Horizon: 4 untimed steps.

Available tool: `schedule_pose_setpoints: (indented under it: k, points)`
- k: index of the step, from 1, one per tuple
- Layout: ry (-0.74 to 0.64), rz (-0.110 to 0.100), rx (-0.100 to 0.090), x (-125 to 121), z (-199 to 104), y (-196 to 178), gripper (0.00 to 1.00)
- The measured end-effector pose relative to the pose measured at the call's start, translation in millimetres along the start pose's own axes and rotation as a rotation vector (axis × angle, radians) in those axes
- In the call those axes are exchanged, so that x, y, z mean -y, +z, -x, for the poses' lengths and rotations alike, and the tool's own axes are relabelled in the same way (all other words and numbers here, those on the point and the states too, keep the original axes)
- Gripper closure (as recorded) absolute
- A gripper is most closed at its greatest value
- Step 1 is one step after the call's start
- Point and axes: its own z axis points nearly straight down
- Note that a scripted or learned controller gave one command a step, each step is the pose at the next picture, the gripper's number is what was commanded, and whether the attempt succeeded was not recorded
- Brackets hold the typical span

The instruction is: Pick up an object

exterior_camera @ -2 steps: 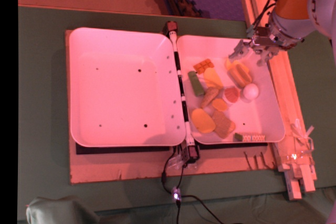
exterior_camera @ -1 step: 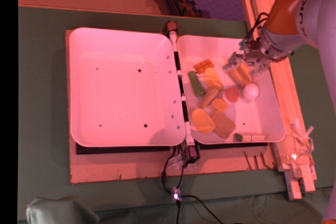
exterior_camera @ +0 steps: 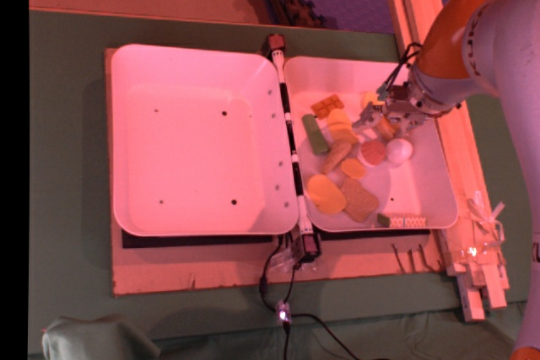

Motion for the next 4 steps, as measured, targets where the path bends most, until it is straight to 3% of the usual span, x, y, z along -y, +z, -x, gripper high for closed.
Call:
schedule_pose_setpoints:
  k: [1,2,4]
  points:
    - [-0.002,0.018,0.005,-4.2,1.0,5.9,0.00]
    - [0.002,0.029,0.012,-6.7,4.2,-9.0,1.00]
    - [-0.002,0.017,0.004,-5.8,17.6,-128.5,1.00]
